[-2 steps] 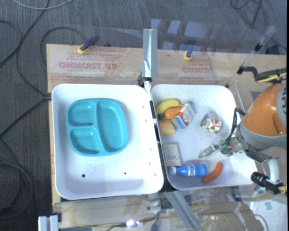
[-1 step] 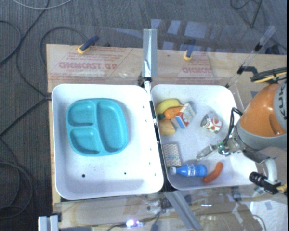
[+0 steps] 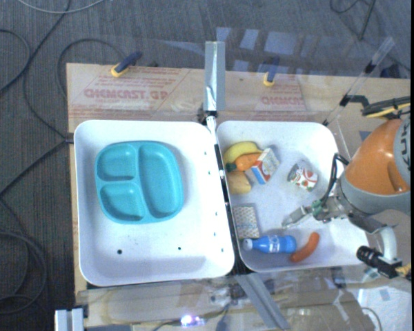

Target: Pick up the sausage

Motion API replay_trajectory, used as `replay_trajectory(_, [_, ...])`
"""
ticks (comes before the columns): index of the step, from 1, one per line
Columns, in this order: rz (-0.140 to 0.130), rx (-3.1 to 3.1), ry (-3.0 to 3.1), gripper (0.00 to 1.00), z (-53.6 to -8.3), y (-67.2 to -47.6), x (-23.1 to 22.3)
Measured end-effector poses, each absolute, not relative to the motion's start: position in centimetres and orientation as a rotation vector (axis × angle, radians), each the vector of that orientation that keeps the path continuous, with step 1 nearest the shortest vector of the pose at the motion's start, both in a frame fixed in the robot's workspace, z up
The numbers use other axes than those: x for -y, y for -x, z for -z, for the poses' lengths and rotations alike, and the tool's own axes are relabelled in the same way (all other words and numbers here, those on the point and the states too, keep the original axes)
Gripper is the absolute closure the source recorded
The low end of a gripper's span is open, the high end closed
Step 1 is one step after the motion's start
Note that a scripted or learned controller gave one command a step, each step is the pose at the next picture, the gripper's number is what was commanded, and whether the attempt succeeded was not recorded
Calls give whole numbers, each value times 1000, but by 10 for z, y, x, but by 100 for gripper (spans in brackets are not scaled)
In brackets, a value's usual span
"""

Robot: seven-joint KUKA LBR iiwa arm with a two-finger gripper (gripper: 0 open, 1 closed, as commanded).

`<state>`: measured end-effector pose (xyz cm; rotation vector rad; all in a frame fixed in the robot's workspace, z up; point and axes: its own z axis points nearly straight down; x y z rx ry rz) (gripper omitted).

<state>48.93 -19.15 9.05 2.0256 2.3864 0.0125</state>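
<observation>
Just below the hand (image 3: pixel 294 217) lies the sausage (image 3: pixel 305 247).

Two white bins (image 3: pixel 90 254); one blue divided plate (image 3: pixel 140 181), one banana (image 3: pixel 239 149), one sausage (image 3: pixel 305 247), one blue bottle (image 3: pixel 270 244), two small cartons (image 3: pixel 265 165).

You see the sausage (image 3: pixel 305 247) in the right bin (image 3: pixel 331 138), just right of the bottle (image 3: pixel 270 243), and the divided plate (image 3: pixel 140 181) in the left bin (image 3: pixel 90 254).
</observation>
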Motion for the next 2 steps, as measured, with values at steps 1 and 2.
replay_trajectory(1, [-14, -2377, -2037, 0, -90, -490, 192])
replay_trajectory(2, [-5, -2396, -2003, 0, -91, -489, 188])
